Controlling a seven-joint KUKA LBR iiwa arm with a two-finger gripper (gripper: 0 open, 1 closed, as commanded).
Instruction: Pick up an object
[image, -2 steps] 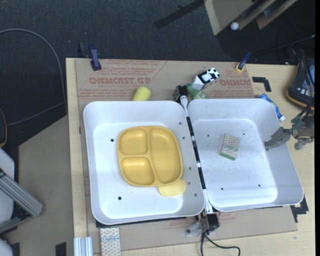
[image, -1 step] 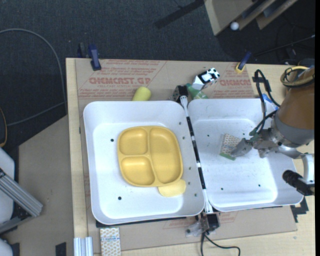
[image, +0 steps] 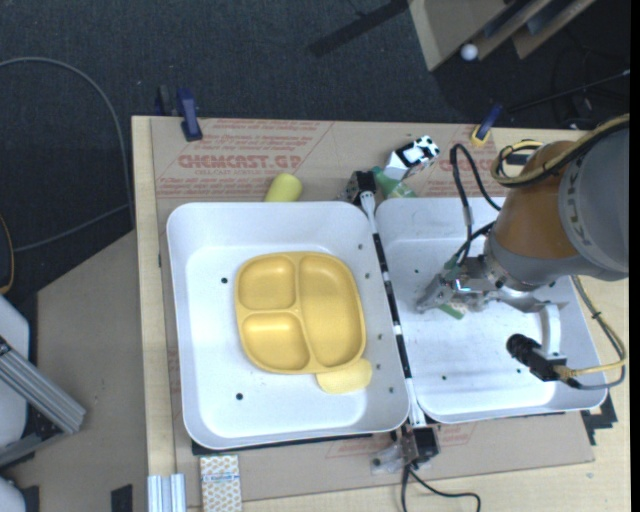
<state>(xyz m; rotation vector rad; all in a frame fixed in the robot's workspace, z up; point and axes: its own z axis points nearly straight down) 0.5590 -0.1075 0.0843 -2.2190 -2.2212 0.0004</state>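
Starting far out on the view's left of the gripper (image: 436, 295), a blue clamp (image: 187, 113) bites the back edge of the printed board (image: 240, 150). A little nearer the gripper and beyond it toward the back, a yellow cylinder (image: 284, 187) lies on that board, just outside the left bin (image: 200, 300).

In that bin, well to the left of the gripper and across the divide, sits a yellow three-compartment plate (image: 300, 312), flat and open side up. A pale yellow piece (image: 347, 378) touches the plate's near right edge, on the side closer to the gripper but nearer the front of the bench.

Behind the gripper, past the bins' back corners, a black-and-white checked object (image: 417, 152) stands on the board.

Now the right bin (image: 480, 380), and here is the gripper, down low in the bin's left half and pointing toward the divide. Open or closed? I cannot tell from this slant. A small green object (image: 453, 310) lies on the bin floor right at the gripper, just on its front side. Whether the two touch I cannot make out, and nothing shows it as held.

Right of the gripper, the orange band (image: 535, 215) and the grey arm (image: 600, 200) rise toward the edge. A second blue clamp (image: 487, 122) sits behind them at the back of the board.
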